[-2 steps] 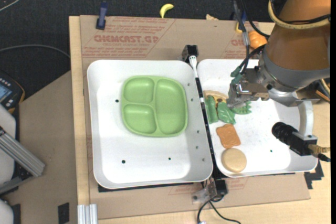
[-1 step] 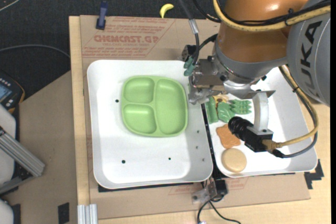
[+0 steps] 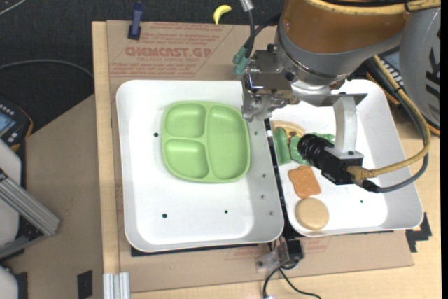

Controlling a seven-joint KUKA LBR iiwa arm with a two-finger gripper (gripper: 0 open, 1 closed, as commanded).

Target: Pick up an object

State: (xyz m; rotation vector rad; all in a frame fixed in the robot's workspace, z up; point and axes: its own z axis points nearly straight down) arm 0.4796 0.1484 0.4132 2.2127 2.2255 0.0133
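Observation:
The right bin [image 3: 392,150] holds several small items near its left wall: a green piece [image 3: 283,146], a tan curved piece [image 3: 288,128] behind it, an orange square cracker [image 3: 304,181] and a round tan disc [image 3: 312,213]. A light green divided plate [image 3: 206,141] lies in the left bin [image 3: 140,171]. My gripper [image 3: 255,106] hangs low over the divide between the two bins, at the plate's far right corner and just behind the green piece. The big orange-banded wrist above it hides the back of the right bin.
Both bins rest on a cardboard sheet [image 3: 175,45] with red print. On its far edge sit a blue clip [image 3: 135,21] and a small yellow object [image 3: 222,12]. Cables run across the dark floor at the left.

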